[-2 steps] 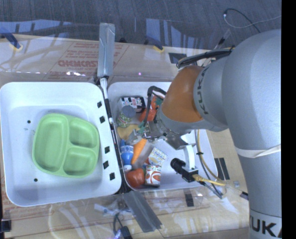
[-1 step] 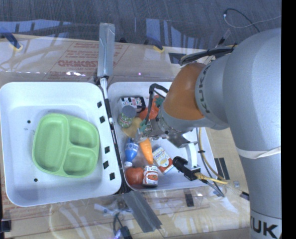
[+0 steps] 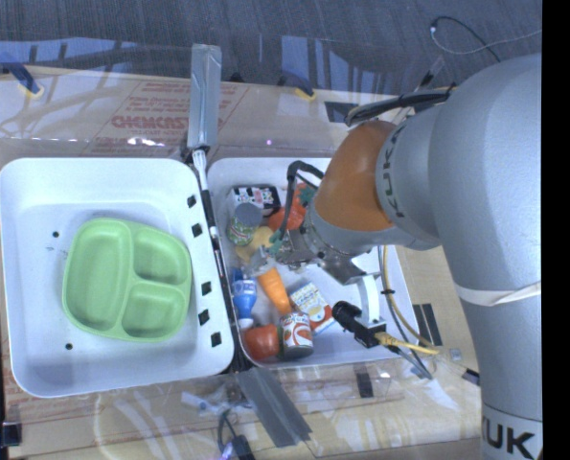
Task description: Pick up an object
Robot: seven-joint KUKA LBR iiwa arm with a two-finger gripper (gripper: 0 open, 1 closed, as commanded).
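The right bin (image 3: 265, 169) holds a jumble of small objects: a black-and-white patterned item (image 3: 254, 196), a grey-green can (image 3: 244, 220), a yellow piece (image 3: 256, 240), an orange carrot-like piece (image 3: 274, 291), a blue-and-white bottle (image 3: 243, 295), a red tomato-like ball (image 3: 261, 341), a small red-labelled can (image 3: 296, 333) and a white carton (image 3: 310, 302). The arm reaches down into this bin, and its gripper (image 3: 292, 247) sits low among the objects near the yellow piece. The wrist hides the fingertips.
The left bin (image 3: 26, 199) holds a green divided plate (image 3: 126, 279). A grey divider (image 3: 204, 103) runs between the bins. The arm's large grey body (image 3: 476, 190) covers the right bin's right half. Cables (image 3: 399, 338) trail by the bin's lower right.
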